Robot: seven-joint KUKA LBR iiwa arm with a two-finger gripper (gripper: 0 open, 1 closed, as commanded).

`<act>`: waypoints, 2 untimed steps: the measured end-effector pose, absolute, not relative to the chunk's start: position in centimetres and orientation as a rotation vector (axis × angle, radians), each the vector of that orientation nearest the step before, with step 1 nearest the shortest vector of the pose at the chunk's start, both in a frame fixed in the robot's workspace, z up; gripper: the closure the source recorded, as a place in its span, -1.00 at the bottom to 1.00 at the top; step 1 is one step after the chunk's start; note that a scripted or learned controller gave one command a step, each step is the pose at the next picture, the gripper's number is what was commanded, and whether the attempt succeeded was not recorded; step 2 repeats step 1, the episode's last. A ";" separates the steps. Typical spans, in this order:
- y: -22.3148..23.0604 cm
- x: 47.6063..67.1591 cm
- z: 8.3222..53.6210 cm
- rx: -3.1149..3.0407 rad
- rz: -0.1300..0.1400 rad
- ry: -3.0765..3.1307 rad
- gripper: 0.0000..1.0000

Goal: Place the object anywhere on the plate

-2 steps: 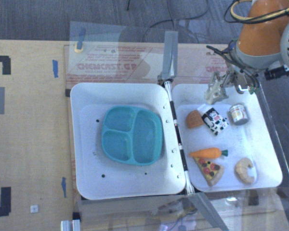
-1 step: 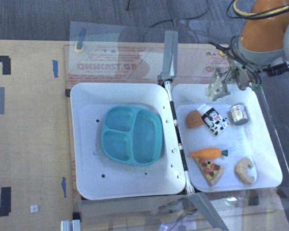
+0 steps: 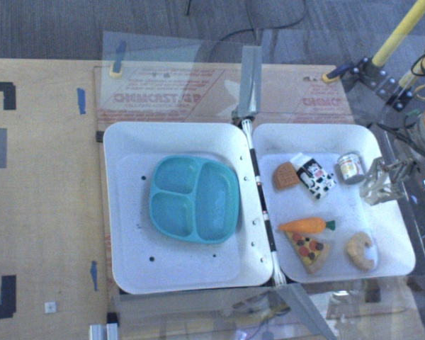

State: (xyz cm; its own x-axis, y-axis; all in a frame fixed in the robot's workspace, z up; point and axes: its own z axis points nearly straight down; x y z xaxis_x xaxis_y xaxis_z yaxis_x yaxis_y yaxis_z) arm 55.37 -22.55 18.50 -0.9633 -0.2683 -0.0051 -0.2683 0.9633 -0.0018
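Fingers (image 3: 380,183) at right bin's (image 3: 404,261) right rim; open or shut, can't tell. No object visibly held. Nearest pick: can (image 3: 350,167), just left of them. Plate (image 3: 195,198) sits in left bin (image 3: 127,261), well apart leftward across the divider.

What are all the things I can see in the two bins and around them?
Plate: one, teal, three sections, in the left bin.
Cracker: one, brown, right bin, upper left.
Carton: one, black and white, beside the cracker.
Can: one, silver, upper right.
Carrot: one, orange with a green top, middle.
Pizza slice: one, lower middle.
Donut: one, tan, lower right.
Tool: one, grey, over the right bin's right edge.
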 end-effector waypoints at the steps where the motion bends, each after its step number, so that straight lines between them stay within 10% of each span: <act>1: -14.5 64.2 14.5 -0.648 0.000 3.064 1.00; 2: -14.5 64.2 14.5 -0.648 0.000 3.064 1.00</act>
